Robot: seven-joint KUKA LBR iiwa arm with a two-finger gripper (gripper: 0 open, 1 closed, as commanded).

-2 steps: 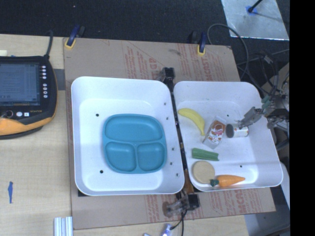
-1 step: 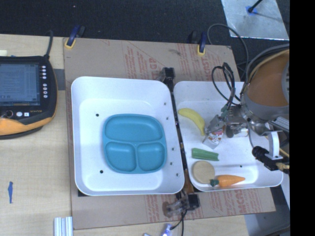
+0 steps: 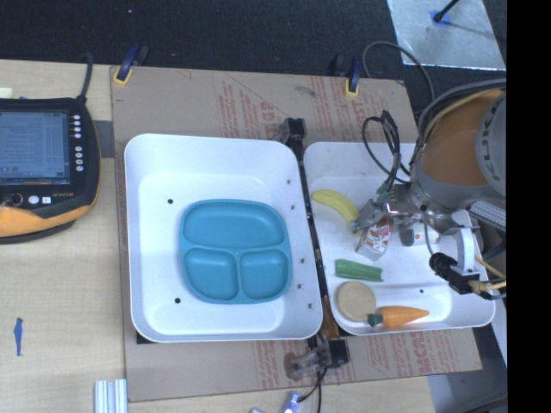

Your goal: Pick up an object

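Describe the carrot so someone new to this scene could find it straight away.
Start at the right-hand white bin, the one the arm reaches over. Go to its near edge, bottom of the view: the carrot lies flat there, beside a round tan disc. It is the bin's only orange thing, tapered, with a dark green stub facing the disc.

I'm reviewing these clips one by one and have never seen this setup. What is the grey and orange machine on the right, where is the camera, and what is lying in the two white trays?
This is one camera fixed above a bench, looking down at a slant. The grey and orange shape is a robot arm reaching in from the right; its gripper hangs low over the right bin, near a small packet. Whether it grips anything cannot be made out. That bin also holds a banana, a green vegetable, a round tan piece and a carrot. The left bin holds a blue divided plate. The screened device at far left is a handheld control tablet.
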